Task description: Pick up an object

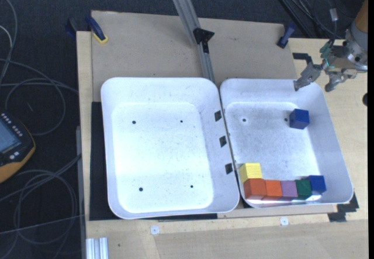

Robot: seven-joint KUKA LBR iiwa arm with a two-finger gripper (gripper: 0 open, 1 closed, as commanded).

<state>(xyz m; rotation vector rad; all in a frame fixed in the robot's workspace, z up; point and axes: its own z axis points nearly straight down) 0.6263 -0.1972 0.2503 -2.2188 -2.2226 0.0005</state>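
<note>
My gripper (317,83) hangs above the far right corner of the right bin (274,91), open, with nothing between its fingers. A lone blue cube (299,118) rests on the bin floor, a little below and to the left of the gripper. Along the bin's near wall runs a row of cubes: yellow (252,171) at the left with a red one (253,188) in front of it, then orange (273,189), purple (289,189), green (303,187) and a second blue cube (317,183).
The left bin (158,147) sits beside the right one. A slanted metal bar (186,12) crosses the bench behind the bins. Blue clamps (96,28) grip the board's far edge. Cables lie on the floor at the left.
</note>
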